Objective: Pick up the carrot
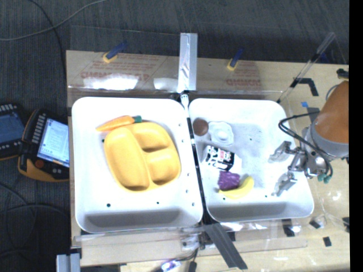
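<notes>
Jaws spread wide and empty, the gripper (282,168) hangs over the right bin (295,205); the carrot (116,122) lies far across, touching a yellow divided plate (142,154), which could block a clean grasp.

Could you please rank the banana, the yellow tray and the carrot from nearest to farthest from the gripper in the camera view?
From the gripper, at the right bin's right side:
1. The banana, in the right bin beside the purple grapes.
2. The yellow tray, in the middle of the left bin.
3. The carrot, at the far left corner of the left bin, along the tray's edge.
</notes>
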Controlling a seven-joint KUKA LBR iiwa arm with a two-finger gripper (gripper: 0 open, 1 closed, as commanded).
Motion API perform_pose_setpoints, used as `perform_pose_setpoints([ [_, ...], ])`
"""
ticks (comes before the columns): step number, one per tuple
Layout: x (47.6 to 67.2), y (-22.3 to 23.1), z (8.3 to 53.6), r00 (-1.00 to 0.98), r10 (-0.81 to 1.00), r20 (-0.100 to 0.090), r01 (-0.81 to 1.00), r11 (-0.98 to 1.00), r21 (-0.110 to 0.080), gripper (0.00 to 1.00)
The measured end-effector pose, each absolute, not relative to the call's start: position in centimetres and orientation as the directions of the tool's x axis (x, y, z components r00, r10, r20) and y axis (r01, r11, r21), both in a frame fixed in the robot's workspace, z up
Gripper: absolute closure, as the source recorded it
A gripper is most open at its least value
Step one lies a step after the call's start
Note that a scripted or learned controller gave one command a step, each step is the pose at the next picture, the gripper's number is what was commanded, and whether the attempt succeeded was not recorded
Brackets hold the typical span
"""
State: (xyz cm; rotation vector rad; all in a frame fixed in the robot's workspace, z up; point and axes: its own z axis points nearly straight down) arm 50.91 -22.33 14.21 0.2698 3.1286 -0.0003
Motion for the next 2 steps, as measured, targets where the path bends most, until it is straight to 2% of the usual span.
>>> perform_pose_setpoints([
  [1, 51.17, -22.11, 15.17, -0.985, 0.17, -0.007, 0.17, 0.985, 0.005, 1.0],
  [2, 51.19, -22.05, 15.16, -0.986, 0.169, -0.007, 0.169, 0.986, 0.006, 0.0],
])
